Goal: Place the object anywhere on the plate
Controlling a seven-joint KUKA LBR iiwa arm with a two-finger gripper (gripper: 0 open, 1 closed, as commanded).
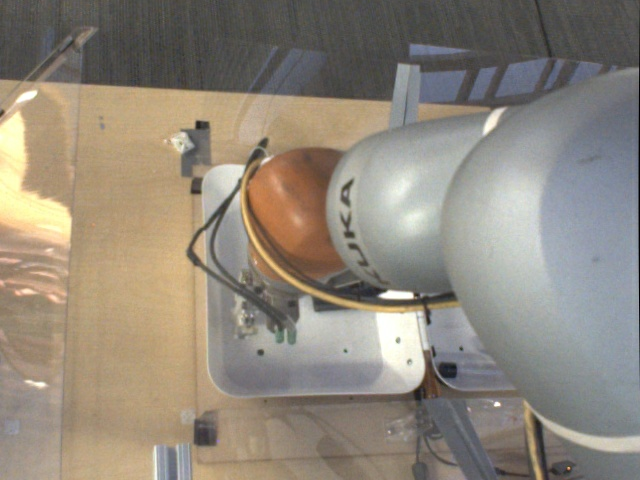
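Judging how the object will handle is beyond me from this frame, since the arm (420, 218) and its orange band (290, 213) cover most of the left bin (330, 373) at centre. I would treat it as light and possibly slippery, and take hold across its narrowest part once I can pick it out. Where the object lies I cannot tell, nor its colour or shape; the gripper (268, 320) hangs low over the bin's floor at lower centre-left, and whether it is spread or closed I cannot tell.
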